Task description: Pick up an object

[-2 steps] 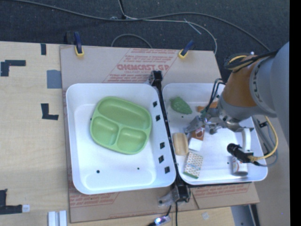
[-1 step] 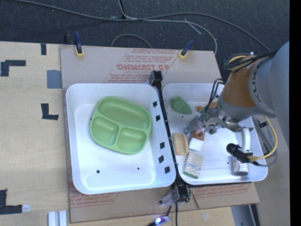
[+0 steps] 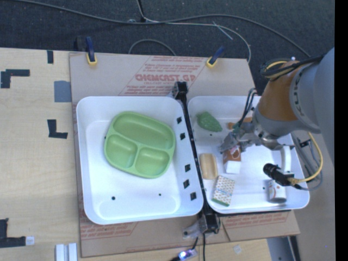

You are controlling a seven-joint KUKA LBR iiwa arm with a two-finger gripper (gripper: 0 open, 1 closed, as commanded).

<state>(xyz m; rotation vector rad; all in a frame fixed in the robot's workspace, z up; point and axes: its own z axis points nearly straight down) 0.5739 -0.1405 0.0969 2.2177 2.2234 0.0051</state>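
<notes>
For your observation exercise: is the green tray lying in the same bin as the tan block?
No. The green tray lies in the left bin, while the tan block lies in the right bin.

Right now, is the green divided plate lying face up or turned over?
Face up. The green divided plate lies flat in the left bin, and its three hollow compartments open toward the camera.

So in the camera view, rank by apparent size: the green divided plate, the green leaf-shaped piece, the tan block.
1. green divided plate, by far the largest.
2. and 3. green leaf-shaped piece and tan block: too alike to rank.
</notes>
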